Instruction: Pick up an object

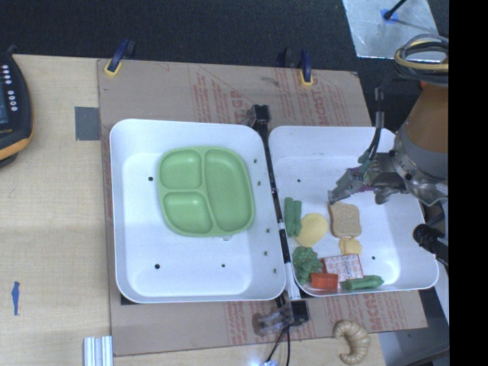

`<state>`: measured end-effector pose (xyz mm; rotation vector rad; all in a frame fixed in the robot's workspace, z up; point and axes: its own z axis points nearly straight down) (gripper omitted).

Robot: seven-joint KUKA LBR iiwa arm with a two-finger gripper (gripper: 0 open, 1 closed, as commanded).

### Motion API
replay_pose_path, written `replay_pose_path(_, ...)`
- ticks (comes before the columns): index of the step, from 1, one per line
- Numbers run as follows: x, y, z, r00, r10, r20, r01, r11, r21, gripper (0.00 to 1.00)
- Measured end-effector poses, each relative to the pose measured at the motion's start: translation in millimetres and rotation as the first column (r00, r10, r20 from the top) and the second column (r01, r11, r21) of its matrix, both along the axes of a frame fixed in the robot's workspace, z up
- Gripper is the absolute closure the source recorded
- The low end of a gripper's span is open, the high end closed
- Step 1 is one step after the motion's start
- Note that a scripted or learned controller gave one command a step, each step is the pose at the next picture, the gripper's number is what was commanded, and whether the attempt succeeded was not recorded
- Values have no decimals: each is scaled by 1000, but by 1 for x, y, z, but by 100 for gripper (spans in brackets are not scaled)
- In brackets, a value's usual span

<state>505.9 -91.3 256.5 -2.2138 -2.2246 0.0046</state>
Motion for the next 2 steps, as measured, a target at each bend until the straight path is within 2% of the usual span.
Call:
replay_pose_path(1, 10, -62, -72, 1000, -3, -3, 3, 1000, -1, 0)
replay_pose_path(2, 85, -104, -169, 1000, 3, 4, -2, 1000, -4, 0)
